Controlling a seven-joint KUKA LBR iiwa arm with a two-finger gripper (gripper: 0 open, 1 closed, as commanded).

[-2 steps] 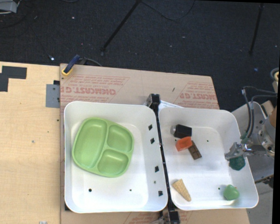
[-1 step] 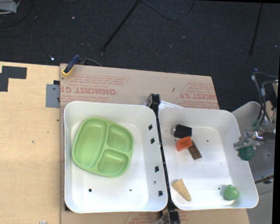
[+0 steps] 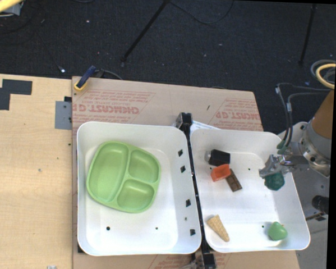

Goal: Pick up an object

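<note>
A teal object [image 3: 275, 182] hangs pinched between the fingers of the gripper [image 3: 273, 175], lifted over the right bin's [image 3: 248, 219] outer edge, apparently so it clears the items lying to its left.

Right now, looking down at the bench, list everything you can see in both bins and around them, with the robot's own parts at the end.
divided plate: one, light green, left bin
left bin: one, white, left on bench
right bin: one, white, beside it
black cylinder: one, right bin, upper left
orange block: one, just below the cylinder
brown bar: one, touching the orange block
cone: one, tan, right bin front
green ball: one, right bin front right corner
teal object: one, dark teal, at the end effector
end effector: one, grey, right bin's right side
</note>
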